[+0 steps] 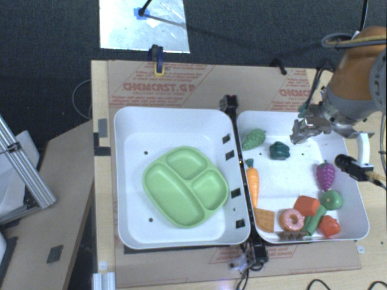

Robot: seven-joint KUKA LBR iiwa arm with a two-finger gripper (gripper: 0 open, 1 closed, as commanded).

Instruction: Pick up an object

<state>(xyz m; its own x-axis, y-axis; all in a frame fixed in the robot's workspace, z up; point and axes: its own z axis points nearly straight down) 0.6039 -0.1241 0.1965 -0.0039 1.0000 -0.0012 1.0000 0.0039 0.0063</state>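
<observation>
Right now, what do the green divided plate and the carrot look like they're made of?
The green divided plate looks like moulded plastic: one even pale green with soft sheen and rounded compartment walls. The carrot looks like a plastic toy, flat uniform orange with a small green top. Both are judged from look alone.

The arm is cut off by the right edge.

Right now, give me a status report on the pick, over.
Gripper over right bin, top right, nothing seen in it. Nearest toys: dark green one, light green one. Tray in left bin. Path unobstructed.
</observation>
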